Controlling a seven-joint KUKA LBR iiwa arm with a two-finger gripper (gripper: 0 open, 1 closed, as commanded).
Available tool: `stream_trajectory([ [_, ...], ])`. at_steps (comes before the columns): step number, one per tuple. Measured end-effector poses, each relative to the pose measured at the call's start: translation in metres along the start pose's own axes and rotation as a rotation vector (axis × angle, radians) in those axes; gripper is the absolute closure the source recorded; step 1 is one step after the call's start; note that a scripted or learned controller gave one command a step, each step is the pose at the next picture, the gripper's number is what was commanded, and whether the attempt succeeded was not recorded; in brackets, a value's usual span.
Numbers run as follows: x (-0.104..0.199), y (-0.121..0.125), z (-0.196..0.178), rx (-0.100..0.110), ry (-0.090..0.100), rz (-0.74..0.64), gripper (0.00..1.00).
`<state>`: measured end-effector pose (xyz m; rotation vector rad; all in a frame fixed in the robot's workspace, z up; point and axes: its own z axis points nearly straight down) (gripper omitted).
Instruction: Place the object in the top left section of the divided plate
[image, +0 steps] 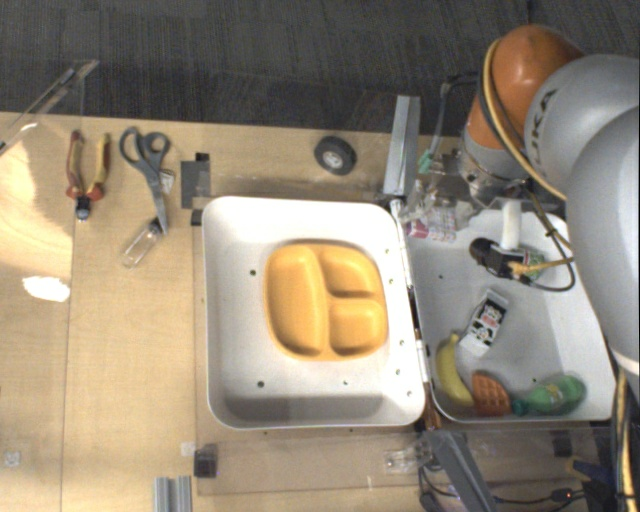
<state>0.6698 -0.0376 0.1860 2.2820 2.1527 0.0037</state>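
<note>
Honestly, I can't tell which item is "the object". The right bin (560, 330) holds a banana (452, 375), an orange waffle-looking toy (489, 393), a green toy (548, 395) and a small white box (486, 322), all well apart from the yellow divided plate (325, 298) in the left bin (235, 300). They all look light; I'd guess the toys are plastic and a bit slippery, so grab across the narrow middle. The gripper (437, 212) sits over the right bin's far left corner, and I can't tell if it's open or closed.
</note>
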Motion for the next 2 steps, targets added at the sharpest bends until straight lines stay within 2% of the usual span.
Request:
stream_trajectory([
  [1,0.0687,-0.0762,-0.0003,0.000,0.003,-0.020,1.00],
  [2,0.0683,-0.0761,-0.0004,0.000,0.003,-0.019,0.00],
])
